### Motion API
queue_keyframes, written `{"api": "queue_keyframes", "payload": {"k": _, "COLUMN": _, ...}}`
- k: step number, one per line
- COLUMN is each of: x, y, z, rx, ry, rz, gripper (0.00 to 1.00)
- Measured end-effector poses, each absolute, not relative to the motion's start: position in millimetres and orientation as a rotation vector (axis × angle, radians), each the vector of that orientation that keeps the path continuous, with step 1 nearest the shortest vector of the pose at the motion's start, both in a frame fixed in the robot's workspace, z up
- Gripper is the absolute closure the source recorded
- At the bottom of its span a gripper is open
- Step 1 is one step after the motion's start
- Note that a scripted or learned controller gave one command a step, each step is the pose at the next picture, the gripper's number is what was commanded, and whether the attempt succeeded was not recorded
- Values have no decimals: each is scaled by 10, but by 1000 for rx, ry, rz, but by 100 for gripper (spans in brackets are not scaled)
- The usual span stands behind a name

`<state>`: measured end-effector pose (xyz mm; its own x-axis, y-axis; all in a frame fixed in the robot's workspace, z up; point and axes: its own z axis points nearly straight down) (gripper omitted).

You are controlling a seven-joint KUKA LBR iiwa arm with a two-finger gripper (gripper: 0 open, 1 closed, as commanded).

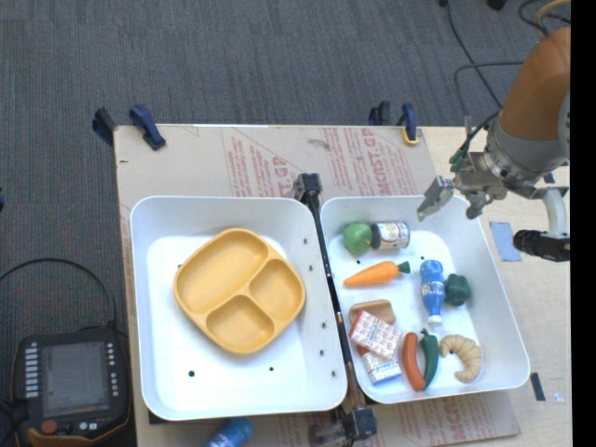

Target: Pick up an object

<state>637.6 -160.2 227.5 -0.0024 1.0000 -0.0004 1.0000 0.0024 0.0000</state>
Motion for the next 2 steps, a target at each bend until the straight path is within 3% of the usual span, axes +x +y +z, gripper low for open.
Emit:
{"api": "queue_keyframes", "payload": {"k": 1, "x": 6434, "y": -1418, "z": 874, "rx": 2221, "ry": 2226, "rz": -2, "gripper": 0}}
{"api": "queue_keyframes", "payload": {"k": 2, "x": 6420, "y": -1429, "z": 973, "rx": 2226, "ry": 2231, "rz": -12, "gripper": 100}}
